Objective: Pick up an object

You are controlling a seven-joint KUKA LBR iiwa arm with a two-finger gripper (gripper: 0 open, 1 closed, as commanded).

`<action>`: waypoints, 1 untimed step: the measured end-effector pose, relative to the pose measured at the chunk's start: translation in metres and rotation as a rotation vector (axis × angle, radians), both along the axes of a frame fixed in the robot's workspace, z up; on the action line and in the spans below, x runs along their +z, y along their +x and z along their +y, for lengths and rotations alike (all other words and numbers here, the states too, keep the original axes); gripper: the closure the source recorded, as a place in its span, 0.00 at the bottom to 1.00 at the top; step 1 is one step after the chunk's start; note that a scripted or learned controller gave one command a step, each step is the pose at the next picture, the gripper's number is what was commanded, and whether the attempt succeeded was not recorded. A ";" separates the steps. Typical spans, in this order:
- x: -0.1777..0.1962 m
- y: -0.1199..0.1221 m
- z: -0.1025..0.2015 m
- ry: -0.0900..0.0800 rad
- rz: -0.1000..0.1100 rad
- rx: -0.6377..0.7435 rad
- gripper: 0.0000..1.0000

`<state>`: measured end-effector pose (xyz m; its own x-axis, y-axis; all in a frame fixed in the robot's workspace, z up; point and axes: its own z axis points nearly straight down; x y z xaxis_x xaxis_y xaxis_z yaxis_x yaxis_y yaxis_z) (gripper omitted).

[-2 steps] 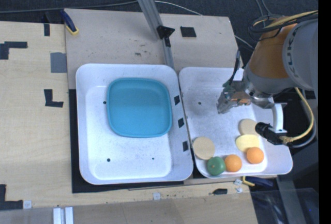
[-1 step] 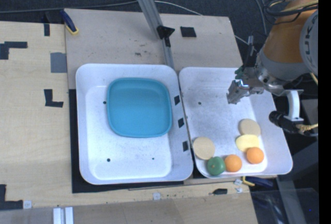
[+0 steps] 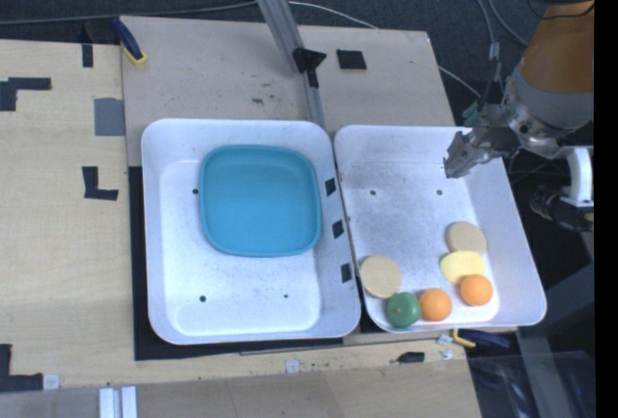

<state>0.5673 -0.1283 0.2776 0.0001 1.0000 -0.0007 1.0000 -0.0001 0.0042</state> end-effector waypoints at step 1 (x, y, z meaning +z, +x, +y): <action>0.002 0.011 0.050 0.002 0.004 0.005 1.00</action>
<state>0.5779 -0.0783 0.2791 -0.0046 1.0000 0.0009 1.0000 0.0046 -0.0003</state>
